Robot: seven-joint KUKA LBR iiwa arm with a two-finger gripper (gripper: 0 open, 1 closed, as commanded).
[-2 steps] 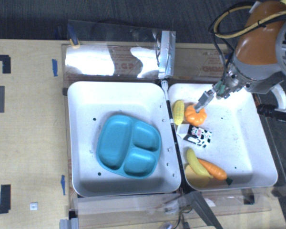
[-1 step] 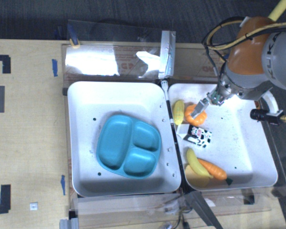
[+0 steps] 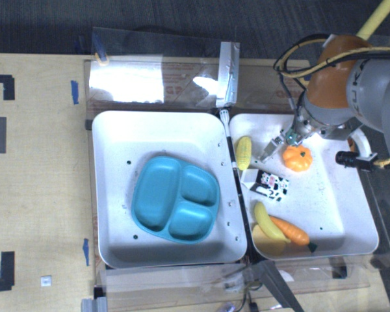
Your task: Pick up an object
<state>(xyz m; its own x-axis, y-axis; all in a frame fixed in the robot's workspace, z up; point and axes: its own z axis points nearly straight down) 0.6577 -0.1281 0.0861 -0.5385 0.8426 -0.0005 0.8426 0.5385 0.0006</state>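
Observation:
The right bin (image 3: 351, 239) holds several toy foods. A small orange pumpkin-like fruit (image 3: 298, 159) lies near its back. A yellow corn cob (image 3: 244, 151) rests against the left wall. A black-and-white patterned card (image 3: 273, 186) lies in the middle. A yellow banana (image 3: 268, 221) and an orange carrot (image 3: 292, 230) sit together at the front left. My gripper (image 3: 281, 144) reaches down from the right into the back of this bin, just up and left of the orange fruit and close to touching it. Nothing is visibly held.
The left bin (image 3: 110, 239) contains a blue divided plate (image 3: 175, 198). A clear plastic sheet (image 3: 156, 80) with a metal bracket stands behind the bins. The grey arm and its yellow cables (image 3: 338, 77) hang over the right bin's back right corner.

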